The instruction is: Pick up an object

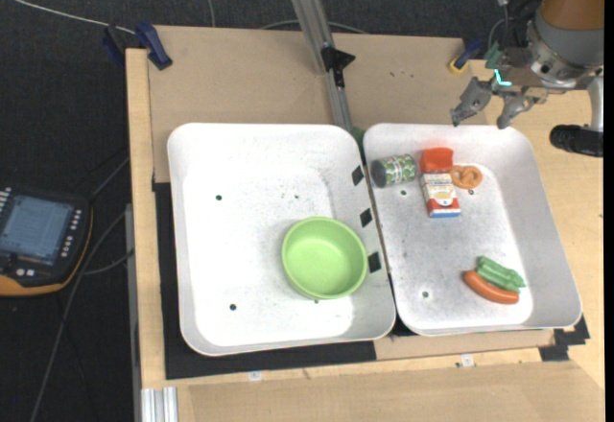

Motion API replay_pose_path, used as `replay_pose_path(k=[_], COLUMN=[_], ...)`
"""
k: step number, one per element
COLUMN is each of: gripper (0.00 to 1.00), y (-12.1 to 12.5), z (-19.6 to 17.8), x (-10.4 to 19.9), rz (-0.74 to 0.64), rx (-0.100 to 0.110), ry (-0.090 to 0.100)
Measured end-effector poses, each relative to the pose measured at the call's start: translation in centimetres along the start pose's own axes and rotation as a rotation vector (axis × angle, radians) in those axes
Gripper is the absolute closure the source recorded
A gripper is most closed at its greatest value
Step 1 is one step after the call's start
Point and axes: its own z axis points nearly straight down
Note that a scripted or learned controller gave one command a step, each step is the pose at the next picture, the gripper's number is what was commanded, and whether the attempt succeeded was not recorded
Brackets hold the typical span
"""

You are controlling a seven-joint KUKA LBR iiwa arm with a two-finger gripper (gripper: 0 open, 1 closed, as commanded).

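I am holding my tool point(489, 107) open and empty above the far edge of the right bin point(547, 219), so nothing is being lifted and the whole pick is waiting to be done. The candidates are all lying in that bin: a small green-labelled can point(393, 170) on its side, a red-and-white carton point(441, 195) beside what looks like an orange ring point(469, 177), and a soft green and orange toy vegetable point(494, 280) nearer me. A smooth, round green plastic bowl point(324, 258) is sitting in the left bin point(206, 219) on the wooden table point(240, 75).
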Motion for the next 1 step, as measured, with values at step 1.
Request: replay_pose_path(k=[1], gripper=[0.00], y=[0.00], z=[0.01], x=[0.00], rz=[0.000], rx=[0.000], ry=[0.000])
